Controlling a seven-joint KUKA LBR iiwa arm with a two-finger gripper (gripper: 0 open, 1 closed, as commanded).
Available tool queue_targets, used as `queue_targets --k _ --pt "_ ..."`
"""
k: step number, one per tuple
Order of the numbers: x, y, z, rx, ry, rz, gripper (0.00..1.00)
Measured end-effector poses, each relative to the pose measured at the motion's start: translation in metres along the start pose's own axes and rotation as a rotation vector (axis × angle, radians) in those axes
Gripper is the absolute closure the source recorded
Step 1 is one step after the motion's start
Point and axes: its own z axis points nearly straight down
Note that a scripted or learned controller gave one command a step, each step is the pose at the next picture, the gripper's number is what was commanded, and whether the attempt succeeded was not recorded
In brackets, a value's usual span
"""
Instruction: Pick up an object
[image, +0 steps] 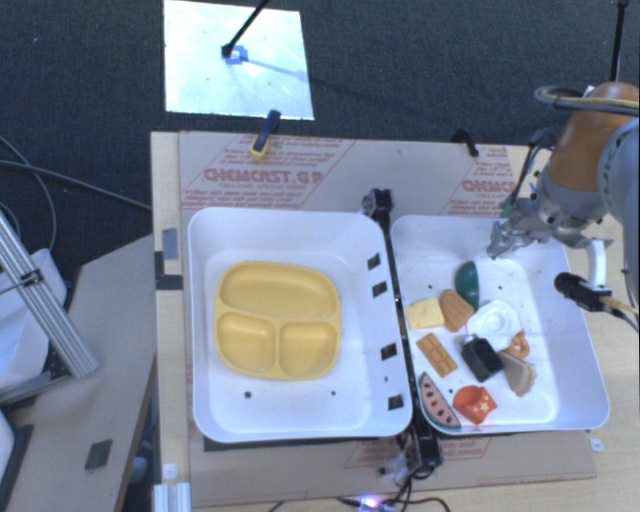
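Nearest the camera, at the front of the right bin (575, 410), a watermelon slice (438, 400) lies against the rim beside a red piece (474, 404). Anything wedged that close to a wall leaves little room for a descent, and a try there would likely clip the rim.

Just behind them the objects crowd together: a black block (480, 357) touches a white object (493, 322), with a tan piece (518, 373) and a brown cracker (436, 353) close on either side. A grasp into this cluster risks nudging a neighbour, or catching two things and dropping both.

Farther back sit a yellow wedge (425, 313), an orange-brown piece (457, 309) and a dark green object (467, 280). The green one is the closest candidate to the gripper (505, 240), yet its rounded shape looks apt to squirt sideways under a squeeze.

The gripper hangs over the bin's far end, above bare floor and apart from every object; whether it is wide or narrow cannot be told, and nothing is seen held in it. A straight descent from here would close on nothing.

In the left bin (200, 300) a yellow divided tray (277, 318) lies flat — a poor target, too broad to span.
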Motion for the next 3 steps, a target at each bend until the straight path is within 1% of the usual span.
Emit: queue_targets --k 1,2,3 --pt "0.028 -0.05 0.021 -0.001 0.001 -0.002 1.0" --pt "0.06 -0.112 0.033 0.004 0.003 0.003 1.0" --pt "0.059 -0.11 0.022 0.0 0.001 0.003 1.0"
